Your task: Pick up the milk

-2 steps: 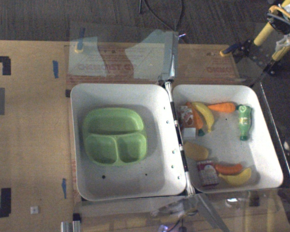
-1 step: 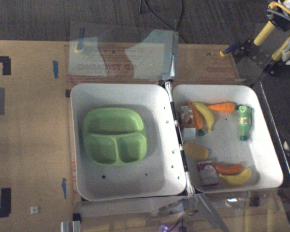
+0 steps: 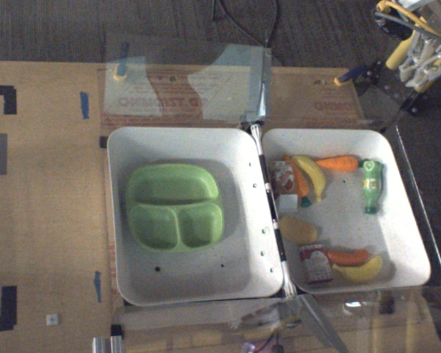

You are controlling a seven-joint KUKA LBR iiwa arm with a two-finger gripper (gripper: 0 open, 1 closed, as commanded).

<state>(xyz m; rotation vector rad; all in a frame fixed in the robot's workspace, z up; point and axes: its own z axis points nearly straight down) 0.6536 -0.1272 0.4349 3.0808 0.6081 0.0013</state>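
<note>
Bench: brown board carrying two white bins side by side. Left bin holds a green divided plate, left of its centre. Right bin holds the small items. My gripper sits off the bench past the right bin's far right corner; whether it is wide or narrow, I cannot tell. Milk, a red-and-white carton, lies at the right bin's near edge, close to its near left corner, just beside a carrot and banana. Potato is near its far side. Along the far edge: another carton, second banana, second carrot, green bottle.
</note>
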